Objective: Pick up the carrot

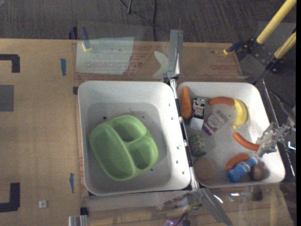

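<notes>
- The left bin (pixel 89 95) holds a green divided plate (pixel 123 146), lying toward its near left corner with its three compartments bare.
- The right bin (pixel 263 98) holds the small items. The carrot (pixel 186 102) lies lengthwise against its left wall, near the far left corner.
- Just right of the carrot stands a small black-and-white carton (pixel 198 109), and beside that a purple-and-white packet (pixel 214 122).
- A sausage (pixel 221 100) lies by the far wall, touching a banana (pixel 240 112) at its right end.
- A dark green can (pixel 197 145) sits near the left wall; a round brown item (pixel 205 168) lies in the near left corner.
- Two more sausages (pixel 245 141) (pixel 236 160), a blue bottle (pixel 241 169) and a dark round item (pixel 257 172) lie toward the near right corner.
- The gripper (pixel 269 140) sits at the bin's right wall, well apart from the carrot; whether its grasp is spread or closed I cannot tell.
</notes>
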